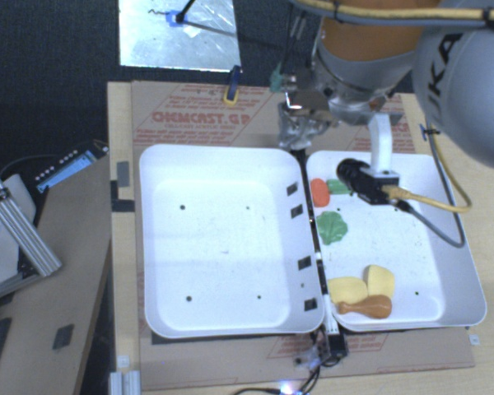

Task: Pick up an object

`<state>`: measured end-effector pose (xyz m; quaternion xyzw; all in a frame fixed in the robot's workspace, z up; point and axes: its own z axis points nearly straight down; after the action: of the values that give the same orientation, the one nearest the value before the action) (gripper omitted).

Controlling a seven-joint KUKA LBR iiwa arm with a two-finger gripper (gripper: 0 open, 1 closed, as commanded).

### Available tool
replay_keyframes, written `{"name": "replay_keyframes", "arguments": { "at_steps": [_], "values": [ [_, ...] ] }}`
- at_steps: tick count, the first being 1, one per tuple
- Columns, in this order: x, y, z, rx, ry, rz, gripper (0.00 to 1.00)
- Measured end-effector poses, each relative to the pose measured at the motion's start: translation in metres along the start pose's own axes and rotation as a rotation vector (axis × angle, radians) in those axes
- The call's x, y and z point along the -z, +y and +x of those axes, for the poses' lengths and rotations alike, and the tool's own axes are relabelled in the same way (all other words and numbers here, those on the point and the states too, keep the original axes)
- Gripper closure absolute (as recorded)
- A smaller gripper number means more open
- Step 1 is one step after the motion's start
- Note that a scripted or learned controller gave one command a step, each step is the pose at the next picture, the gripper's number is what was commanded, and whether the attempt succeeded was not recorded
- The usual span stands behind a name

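The right bin (445,245) holds several toy food pieces. An orange-red piece (319,192) lies near its left wall, with a small pale green piece (340,186) right of it. Below them is a leafy green piece (332,226). Near the front lie two yellow pieces (347,288) (380,279) and a brown drumstick (365,307). My gripper (297,137) hangs over the far rim where the two bins meet, above and left of the orange-red piece. Nothing shows in its grasp.
The left bin (222,237) sits beside the right one, with black clips (305,262) along the shared wall. A black fitting (361,179) with a yellow cable (428,202) hangs from the arm over the right bin. A yellow-blue clamp (231,89) stands behind the bins.
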<state>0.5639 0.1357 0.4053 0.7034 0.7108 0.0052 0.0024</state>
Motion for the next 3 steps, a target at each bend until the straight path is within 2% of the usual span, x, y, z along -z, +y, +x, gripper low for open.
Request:
{"name": "replay_keyframes", "arguments": {
  "at_steps": [1,3],
  "values": [
    [-0.031,0.003,-0.001,-0.006,-0.004,0.01,1.0],
    [-0.044,0.089,0.009,-0.005,-0.004,0.007,1.0]
  ]
}}
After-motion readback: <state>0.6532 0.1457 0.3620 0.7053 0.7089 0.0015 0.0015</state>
